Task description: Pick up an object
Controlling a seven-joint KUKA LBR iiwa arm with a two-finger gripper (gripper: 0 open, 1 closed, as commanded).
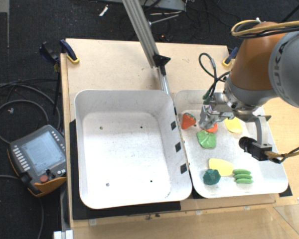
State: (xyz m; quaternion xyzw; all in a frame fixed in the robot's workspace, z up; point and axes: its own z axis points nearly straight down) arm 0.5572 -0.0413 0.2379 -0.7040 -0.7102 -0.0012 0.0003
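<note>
Here, the gripper (pixel 208 125) hangs low in the right bin (pixel 276 183), directly over a light green piece (pixel 207 139) and touching an orange piece (pixel 212 128); whether its fingers are spread or closed cannot be told. A red piece (pixel 189 120) lies just beside it. Nothing is visibly grasped, so lifting remains to be done, in all likelihood

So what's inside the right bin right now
The right bin holds toy foods: a red piece, a green leafy piece, two yellow pieces, a dark green piece and green pods. The end effector covers part of an orange piece.
</note>
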